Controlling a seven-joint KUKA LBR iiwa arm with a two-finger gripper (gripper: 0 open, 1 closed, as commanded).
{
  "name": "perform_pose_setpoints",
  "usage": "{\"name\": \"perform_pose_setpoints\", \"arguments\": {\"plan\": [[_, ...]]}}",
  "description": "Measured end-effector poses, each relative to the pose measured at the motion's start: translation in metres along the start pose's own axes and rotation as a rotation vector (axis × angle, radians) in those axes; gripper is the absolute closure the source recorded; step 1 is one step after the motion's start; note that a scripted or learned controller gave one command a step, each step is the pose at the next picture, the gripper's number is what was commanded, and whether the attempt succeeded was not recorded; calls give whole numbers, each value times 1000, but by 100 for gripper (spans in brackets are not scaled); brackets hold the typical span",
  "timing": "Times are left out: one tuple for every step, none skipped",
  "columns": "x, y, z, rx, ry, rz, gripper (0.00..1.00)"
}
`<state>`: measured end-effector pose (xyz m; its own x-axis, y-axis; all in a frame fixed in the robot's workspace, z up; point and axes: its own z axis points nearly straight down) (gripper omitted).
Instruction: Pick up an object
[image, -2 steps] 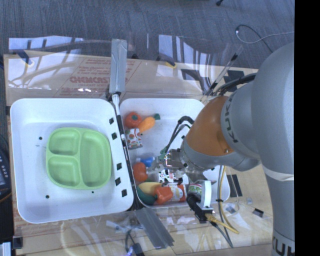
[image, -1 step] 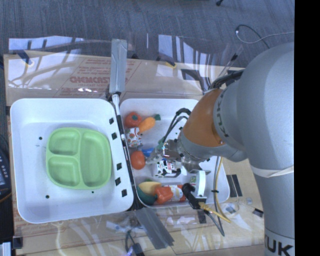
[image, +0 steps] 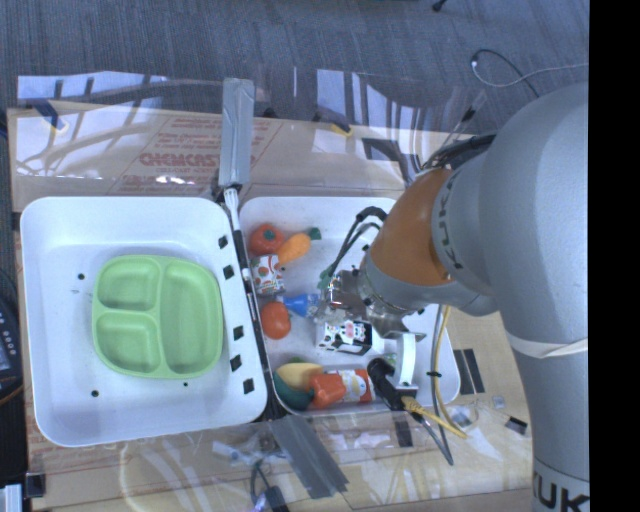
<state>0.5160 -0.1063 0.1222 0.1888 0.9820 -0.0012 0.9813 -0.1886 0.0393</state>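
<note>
My gripper (image: 335, 297) hangs low over the middle of the right bin (image: 300, 215), under the grey wrist and its orange band. A blue toy (image: 299, 303) lies just to its left. A black-and-white carton (image: 344, 336) sits right below the gripper, and I cannot tell whether the two touch. Further left lie an orange ball (image: 275, 320) and a small printed can (image: 267, 272). At the bin's back are a red tomato (image: 265, 238) and a carrot (image: 294, 246). At the front lie a yellow banana (image: 297, 373) and a red bottle (image: 336, 386).
The left bin (image: 50, 300) bears a green divided plate (image: 158, 315). A ridge with black clips (image: 238, 300) separates the two bins. The arm covers the right side of the right bin.
</note>
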Motion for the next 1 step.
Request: {"name": "perform_pose_setpoints", "arguments": {"plan": [[1, 0, 0, 0, 0, -1, 0]]}}
